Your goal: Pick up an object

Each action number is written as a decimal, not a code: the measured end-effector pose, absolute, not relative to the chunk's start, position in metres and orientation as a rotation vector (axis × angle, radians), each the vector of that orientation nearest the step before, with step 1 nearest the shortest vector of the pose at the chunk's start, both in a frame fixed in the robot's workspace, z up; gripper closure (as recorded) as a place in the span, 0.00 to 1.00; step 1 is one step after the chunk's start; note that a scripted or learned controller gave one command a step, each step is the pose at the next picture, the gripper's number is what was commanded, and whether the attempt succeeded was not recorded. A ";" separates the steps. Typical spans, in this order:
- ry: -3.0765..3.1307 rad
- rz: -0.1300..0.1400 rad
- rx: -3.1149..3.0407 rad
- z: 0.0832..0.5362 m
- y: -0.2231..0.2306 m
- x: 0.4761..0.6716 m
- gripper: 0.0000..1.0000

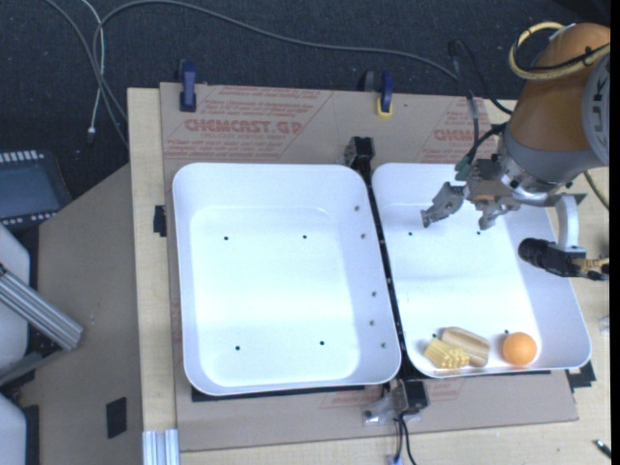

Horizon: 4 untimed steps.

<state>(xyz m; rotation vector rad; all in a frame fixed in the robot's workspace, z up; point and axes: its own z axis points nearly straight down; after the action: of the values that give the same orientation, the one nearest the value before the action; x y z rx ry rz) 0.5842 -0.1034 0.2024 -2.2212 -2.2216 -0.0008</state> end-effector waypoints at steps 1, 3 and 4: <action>-2.223 -0.002 -2.222 0.213 -0.103 0.585 1.00; -2.224 -0.003 -2.220 0.268 -0.058 0.481 1.00; -2.225 0.001 -2.216 0.250 -0.012 0.481 1.00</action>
<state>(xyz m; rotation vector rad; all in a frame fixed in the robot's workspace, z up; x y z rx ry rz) 0.4812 -0.0118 0.2496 -2.2161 -2.2248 0.0006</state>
